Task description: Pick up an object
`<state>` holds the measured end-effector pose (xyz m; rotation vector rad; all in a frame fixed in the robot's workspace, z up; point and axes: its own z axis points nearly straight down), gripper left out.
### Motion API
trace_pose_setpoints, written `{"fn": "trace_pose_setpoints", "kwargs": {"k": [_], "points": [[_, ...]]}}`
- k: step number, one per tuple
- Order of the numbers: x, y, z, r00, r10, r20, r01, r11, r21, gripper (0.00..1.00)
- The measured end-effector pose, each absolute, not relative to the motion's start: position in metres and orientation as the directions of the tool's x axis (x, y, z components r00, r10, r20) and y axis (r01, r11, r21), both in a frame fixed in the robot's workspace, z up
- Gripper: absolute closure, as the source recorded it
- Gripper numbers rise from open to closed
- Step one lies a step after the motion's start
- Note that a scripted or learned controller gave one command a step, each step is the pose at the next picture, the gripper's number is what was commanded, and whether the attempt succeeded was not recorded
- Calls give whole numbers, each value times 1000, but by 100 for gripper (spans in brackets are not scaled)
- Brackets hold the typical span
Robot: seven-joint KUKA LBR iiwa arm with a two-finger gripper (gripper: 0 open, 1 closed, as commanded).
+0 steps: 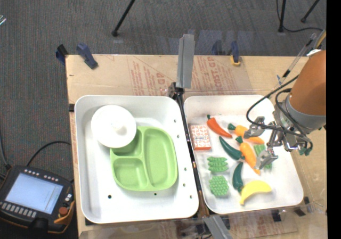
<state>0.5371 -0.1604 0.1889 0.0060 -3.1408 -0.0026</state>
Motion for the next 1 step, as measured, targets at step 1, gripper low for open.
{"fn": "trace_pose_setpoints", "kwargs": {"k": [1], "points": [[550, -154, 93, -993, -116, -15, -116, 993, -3, 0]]}}
